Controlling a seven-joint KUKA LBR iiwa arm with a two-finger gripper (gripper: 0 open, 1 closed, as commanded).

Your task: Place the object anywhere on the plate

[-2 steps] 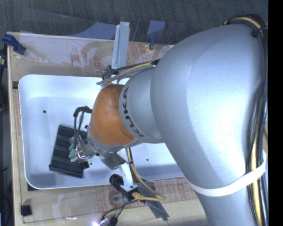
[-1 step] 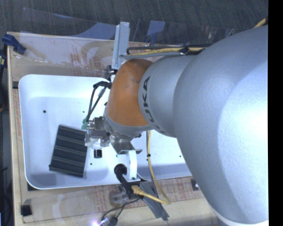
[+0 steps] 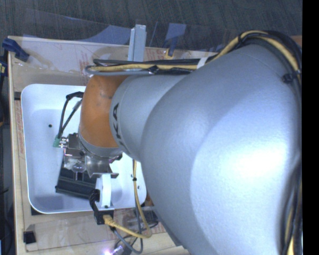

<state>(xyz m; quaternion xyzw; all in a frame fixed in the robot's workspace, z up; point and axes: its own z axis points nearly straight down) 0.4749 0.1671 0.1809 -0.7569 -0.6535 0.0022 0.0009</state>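
Looming grey arm (image 3: 212,142) is hiding most of what we are viewing. We are seeing its pincer (image 3: 77,182) hanging over the left white bin (image 3: 34,142). We cannot tell the pincer's state, nor find the object or plate, so we are not judging its handling.

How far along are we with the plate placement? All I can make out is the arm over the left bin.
Nothing looks done: from here I can make out neither the object nor a plate. In hand: the arm reaches over the left bin, its tool low near the bin's front. Whether it grips anything can't be told. Left: confirming a grasp, then the placement.
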